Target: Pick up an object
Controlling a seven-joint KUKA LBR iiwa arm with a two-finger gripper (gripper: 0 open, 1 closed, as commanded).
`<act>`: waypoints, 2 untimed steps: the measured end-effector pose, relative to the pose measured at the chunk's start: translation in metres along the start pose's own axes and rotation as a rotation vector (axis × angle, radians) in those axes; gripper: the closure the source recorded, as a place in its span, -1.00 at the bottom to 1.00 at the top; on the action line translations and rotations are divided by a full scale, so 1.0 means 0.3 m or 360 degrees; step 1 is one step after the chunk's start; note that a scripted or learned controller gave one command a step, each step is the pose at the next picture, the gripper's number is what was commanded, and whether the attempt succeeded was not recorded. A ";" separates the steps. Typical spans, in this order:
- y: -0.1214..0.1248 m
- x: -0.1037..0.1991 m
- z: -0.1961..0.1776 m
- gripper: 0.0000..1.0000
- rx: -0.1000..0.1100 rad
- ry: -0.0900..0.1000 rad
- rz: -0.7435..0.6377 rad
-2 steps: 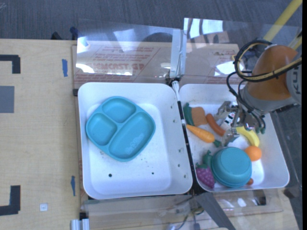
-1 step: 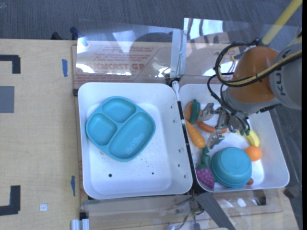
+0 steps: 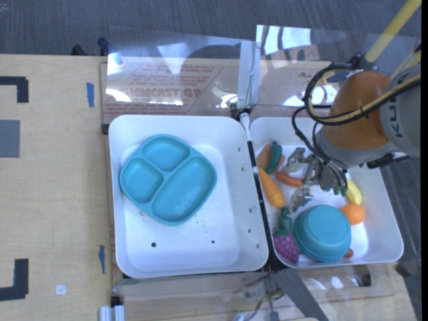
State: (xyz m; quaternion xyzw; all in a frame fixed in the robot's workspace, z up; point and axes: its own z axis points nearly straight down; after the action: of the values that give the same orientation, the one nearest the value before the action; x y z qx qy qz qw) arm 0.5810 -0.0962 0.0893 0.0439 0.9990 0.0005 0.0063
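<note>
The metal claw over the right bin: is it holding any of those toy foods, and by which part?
It cannot be told. The gripper hangs low in the right bin, just beside the orange carrot and above the blue bowl.

The wooden bench (image 3: 53, 199) bears a left white bin (image 3: 227, 246) and a right white bin (image 3: 384, 236), touching.

Setting: robotics lab test cell. A pale wooden bench (image 3: 50, 199) carries black corner markers (image 3: 17, 89) and strips of blue tape (image 3: 90, 93) on its left side. Two shallow white bins (image 3: 180, 249) sit side by side, with clear plastic shields (image 3: 180, 72) standing along their far edge. Grey carpet (image 3: 167, 5) lies beyond. Contents are toys: a teal divided plate (image 3: 168, 178) on the left, plastic play food (image 3: 271, 187) on the right. An industrial arm (image 3: 364, 112) with bundled cables (image 3: 321, 112) reaches in from the right.
</note>
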 end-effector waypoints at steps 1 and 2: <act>0.013 -0.116 0.003 -1.00 0.0002 0.0000 0.0047; 0.006 0.000 0.000 -1.00 0.0002 0.0000 0.0250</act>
State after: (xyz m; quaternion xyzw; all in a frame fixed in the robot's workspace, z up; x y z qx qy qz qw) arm 0.5813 -0.0943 0.0893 0.1222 0.9925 0.0004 0.0061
